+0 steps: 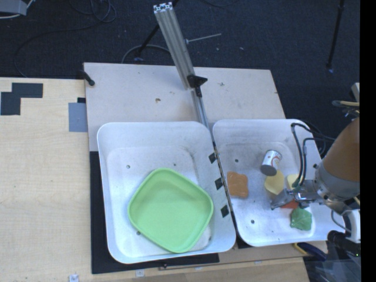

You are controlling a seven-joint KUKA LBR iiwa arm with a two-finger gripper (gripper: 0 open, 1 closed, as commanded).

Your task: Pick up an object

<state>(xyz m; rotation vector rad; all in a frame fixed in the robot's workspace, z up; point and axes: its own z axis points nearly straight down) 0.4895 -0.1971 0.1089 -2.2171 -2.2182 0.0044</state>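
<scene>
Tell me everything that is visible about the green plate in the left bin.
The green plate is light green, square with rounded corners and a raised rim, and looks like smooth plastic. It lies flat and right side up on the floor of the left bin, turned at an angle to the bin's walls, in the part nearer the camera. Nothing lies on it. Its lower right corner comes close to the bin's wall; I cannot tell whether it touches.

A slanted aluminium rail (179, 57) crosses the pale board (141, 93).

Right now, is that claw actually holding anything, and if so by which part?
It cannot be told. The claw sits low in the right bin among a yellow piece and a green lump.
</scene>
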